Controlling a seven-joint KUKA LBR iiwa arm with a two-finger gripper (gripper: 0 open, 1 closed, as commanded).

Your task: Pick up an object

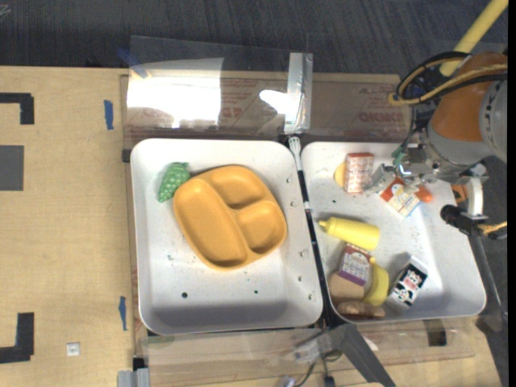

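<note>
From above, we see the gripper [407, 170] low over the far right part of the right bin [451, 297], just above a small red and white packet [401, 197]; whether it is apart or together we cannot tell. The left bin [153, 297] holds an orange divided tray [230, 214] and green grapes [171, 180].

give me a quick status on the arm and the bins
Gripper low over right bin, far end, beside small red-and-white carton. No object seen held. Mustard bottle, banana, black-and-white box nearer. Left bin: orange tray, green grapes.
</note>
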